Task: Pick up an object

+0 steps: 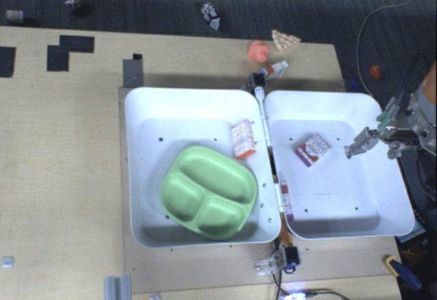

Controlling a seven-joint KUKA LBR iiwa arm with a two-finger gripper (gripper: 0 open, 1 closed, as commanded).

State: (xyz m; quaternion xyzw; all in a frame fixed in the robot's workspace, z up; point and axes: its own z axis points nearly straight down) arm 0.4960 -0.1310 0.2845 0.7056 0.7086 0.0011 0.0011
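Observation:
A small red and white box (312,149) lies in the right bin (341,220), toward its left half. In the left bin (147,121), a green divided plate (209,191) sits beside a small orange and white packet (242,139). My gripper (372,150) hovers over the right bin's right side, to the right of the red and white box. It is open, and nothing is between its fingers (357,145).
A pink ball (258,51), a wedge-shaped toy (285,39) and a small tube (273,71) lie on the bench behind the bins. Small bits of clutter lie on the dark floor beyond. A cable runs along the divider between the bins.

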